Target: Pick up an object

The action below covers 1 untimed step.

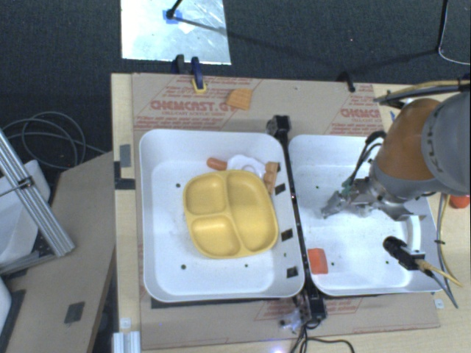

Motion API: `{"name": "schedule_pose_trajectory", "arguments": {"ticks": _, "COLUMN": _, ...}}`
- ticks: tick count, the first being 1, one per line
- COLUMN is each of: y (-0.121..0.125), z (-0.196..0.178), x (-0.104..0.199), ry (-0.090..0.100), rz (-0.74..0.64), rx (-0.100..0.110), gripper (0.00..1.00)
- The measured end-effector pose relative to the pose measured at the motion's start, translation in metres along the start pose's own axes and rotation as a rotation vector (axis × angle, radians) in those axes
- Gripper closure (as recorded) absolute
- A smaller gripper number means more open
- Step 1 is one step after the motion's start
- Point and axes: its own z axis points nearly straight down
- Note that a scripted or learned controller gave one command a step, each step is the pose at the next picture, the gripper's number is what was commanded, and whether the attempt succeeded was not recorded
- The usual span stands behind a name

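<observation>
My gripper hangs low over the middle of the right bin, pointing toward that bin's left side. An orange-red block lies near the right bin's front left corner, a short way below the gripper and apart from it. In the left bin sits a yellow divided plate. Behind the plate lie a small orange sausage shape, a white piece and a tan block. Nothing shows between the gripper's tips.
The divider between the bins runs just left of the gripper. A tan block lies on the cardboard behind the left bin, near a blue and yellow clamp. A shiny sheet lies on the floor beyond.
</observation>
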Motion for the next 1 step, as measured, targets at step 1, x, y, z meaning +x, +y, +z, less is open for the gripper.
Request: {"name": "schedule_pose_trajectory", "arguments": {"ticks": 1, "y": 0.055, "z": -0.0051, "x": 0.0343, "ry": 0.005, "rz": -0.015, "rx": -0.009, "gripper": 0.0}}
